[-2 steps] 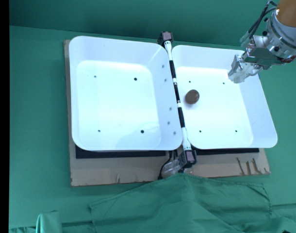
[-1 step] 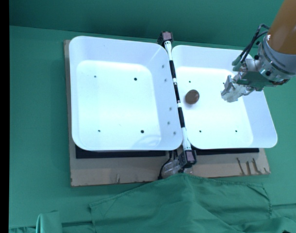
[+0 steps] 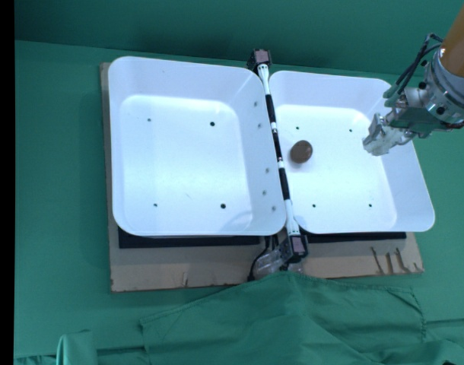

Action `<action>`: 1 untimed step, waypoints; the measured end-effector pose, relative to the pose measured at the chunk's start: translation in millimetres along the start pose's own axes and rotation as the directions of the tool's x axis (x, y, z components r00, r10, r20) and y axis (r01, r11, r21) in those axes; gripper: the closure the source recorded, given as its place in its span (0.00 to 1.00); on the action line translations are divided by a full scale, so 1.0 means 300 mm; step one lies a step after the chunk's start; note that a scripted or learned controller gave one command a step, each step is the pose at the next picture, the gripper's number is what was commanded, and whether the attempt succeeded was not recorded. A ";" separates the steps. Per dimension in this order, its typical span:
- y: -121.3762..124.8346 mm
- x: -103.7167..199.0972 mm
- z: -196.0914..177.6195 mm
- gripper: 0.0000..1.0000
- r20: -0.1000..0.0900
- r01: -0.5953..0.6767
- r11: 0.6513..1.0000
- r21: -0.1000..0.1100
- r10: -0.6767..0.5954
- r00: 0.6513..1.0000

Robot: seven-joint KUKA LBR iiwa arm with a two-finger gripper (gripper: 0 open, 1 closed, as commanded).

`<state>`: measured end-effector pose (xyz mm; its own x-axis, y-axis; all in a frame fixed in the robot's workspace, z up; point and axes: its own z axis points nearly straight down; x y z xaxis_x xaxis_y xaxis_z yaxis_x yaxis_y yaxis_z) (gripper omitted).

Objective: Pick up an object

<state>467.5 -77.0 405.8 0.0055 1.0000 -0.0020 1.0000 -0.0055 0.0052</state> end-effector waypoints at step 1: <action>0.001 -0.005 -0.057 1.00 -0.001 0.003 1.000 -0.001 -0.003 1.000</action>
